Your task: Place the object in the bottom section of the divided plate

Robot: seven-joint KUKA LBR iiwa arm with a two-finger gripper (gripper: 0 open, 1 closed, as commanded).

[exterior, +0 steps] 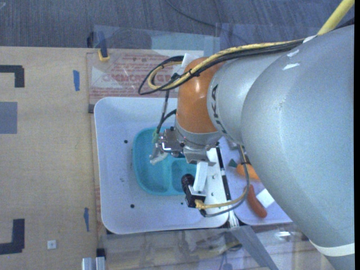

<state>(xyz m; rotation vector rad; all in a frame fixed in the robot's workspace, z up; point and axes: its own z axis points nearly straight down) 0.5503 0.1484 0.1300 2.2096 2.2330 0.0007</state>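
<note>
Gripper (159,151) sat low over the divided plate (147,170), upper part; can't tell its state, wrist blocked it. Plate was teal, glossy, rounded, lying in the left white bin (112,151). Right of the plate, past the arm, the second bin (273,214) held orange and red pieces (254,202). Bins were smooth plastic on a pale wood bench (45,151); grey carpet (84,4) beyond.

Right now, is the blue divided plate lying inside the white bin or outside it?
Inside. The blue divided plate lies flat on the floor of the white bin, with the bin's white surface around its visible edges.
</note>
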